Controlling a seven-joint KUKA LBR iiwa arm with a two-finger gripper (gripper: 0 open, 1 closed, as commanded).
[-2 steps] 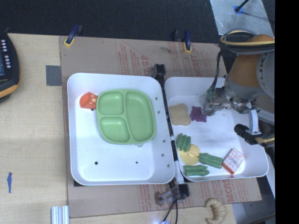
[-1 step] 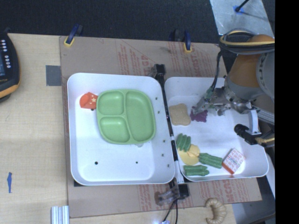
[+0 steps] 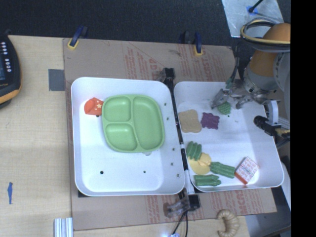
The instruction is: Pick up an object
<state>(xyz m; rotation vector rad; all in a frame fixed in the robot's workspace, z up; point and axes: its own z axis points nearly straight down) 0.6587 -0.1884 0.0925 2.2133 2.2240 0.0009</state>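
Past the green pickles (image 3: pixel 208 180) near me, my jaws (image 3: pixel 226 102) sit spread in the right bin (image 3: pixel 256 147), straddling a small green object (image 3: pixel 224 108).

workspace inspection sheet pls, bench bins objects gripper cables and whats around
surface: brown cardboard sheet under two shallow white bins, left bin and right bin.
job's things: right bin holds tan flat piece, purple piece, green pieces, yellow piece, red-and-white packet.
clutter: green divided plate, red piece in left bin.
grippers: gripper low over small green object.
cables: black cable at front edge.
surroundings: blue clamps; handheld controller.
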